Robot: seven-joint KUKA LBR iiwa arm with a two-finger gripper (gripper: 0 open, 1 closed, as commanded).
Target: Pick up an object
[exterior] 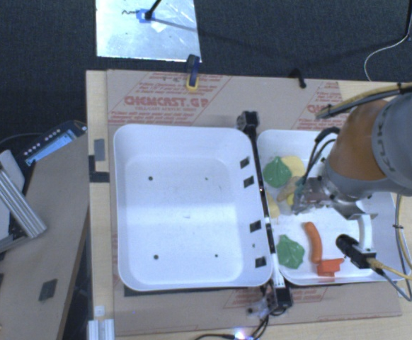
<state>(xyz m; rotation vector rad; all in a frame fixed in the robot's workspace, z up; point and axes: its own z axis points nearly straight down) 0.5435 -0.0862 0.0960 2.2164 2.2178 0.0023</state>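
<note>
The right bin point(376, 271) holds several small toys. A green leafy piece point(277, 170) lies at its upper left beside a yellow piece point(295, 166). A pale yellow piece point(273, 205) sits just below them. A second green piece point(289, 251) lies at the lower left, with an orange carrot-like stick point(312, 239) and a red-orange chunk point(328, 265) to its right. My gripper point(301, 194) hangs low over the bin's left half, just right of the pale yellow piece and below the yellow one. The wrist hides what lies under it.
The left bin point(124, 211) lies beside the right one, with a black-clipped divider wall point(259, 190) between them. The arm's grey and orange body point(376, 147) covers the right bin's upper right. Cables point(397, 261) run along that bin's right rim.
</note>
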